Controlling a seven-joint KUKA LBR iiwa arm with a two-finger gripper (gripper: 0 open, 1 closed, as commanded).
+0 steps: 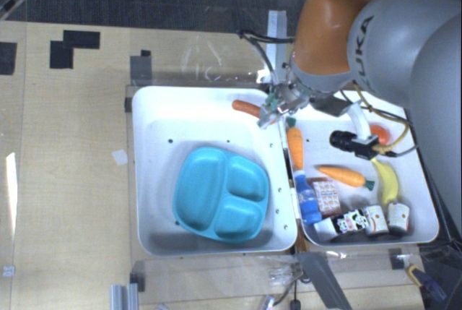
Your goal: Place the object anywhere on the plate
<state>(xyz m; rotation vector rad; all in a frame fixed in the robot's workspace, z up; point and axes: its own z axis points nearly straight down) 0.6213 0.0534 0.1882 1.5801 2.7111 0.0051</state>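
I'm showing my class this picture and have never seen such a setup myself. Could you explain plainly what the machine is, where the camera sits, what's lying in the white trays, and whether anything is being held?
One camera looks down at a slant on a bench. The grey and orange machine is a robot arm reaching in from the right; its gripper sits over the wall between two white bins. The left bin holds a blue divided plate and an orange carrot-like toy near the gripper. The right bin holds carrots, a banana, a bottle and small cartons. Whether the gripper holds anything is unclear.
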